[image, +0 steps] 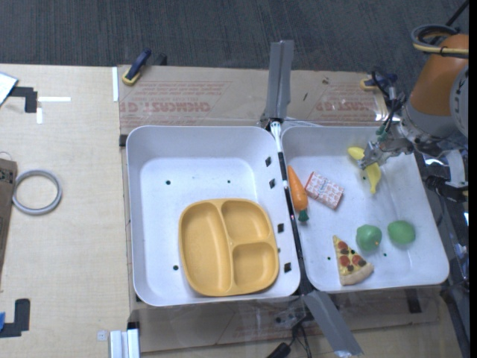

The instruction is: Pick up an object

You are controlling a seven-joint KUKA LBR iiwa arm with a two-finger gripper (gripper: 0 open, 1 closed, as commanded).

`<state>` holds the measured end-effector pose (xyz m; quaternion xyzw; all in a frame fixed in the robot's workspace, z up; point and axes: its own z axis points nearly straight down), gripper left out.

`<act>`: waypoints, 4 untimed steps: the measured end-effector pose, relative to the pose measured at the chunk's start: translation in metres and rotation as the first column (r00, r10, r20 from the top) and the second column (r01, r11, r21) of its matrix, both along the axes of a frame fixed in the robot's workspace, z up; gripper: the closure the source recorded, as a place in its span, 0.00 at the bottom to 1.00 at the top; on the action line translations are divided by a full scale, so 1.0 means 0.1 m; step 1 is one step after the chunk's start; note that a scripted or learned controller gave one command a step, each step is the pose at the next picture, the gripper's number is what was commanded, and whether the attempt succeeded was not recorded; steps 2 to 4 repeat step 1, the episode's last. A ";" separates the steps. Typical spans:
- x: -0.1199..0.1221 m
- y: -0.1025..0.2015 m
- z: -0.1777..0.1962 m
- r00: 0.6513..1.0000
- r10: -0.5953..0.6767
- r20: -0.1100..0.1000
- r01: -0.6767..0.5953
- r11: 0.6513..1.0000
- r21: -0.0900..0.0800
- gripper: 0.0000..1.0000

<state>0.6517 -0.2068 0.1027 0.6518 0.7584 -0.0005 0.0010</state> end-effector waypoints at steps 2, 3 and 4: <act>0.08 1.17 0.89 0.999 0.044 0.000 -0.044 0.999 0.001 1.00; 0.08 1.17 0.89 0.999 0.044 0.000 -0.044 0.999 0.001 1.00; 0.08 1.17 0.89 0.999 0.044 0.000 -0.044 0.999 0.001 1.00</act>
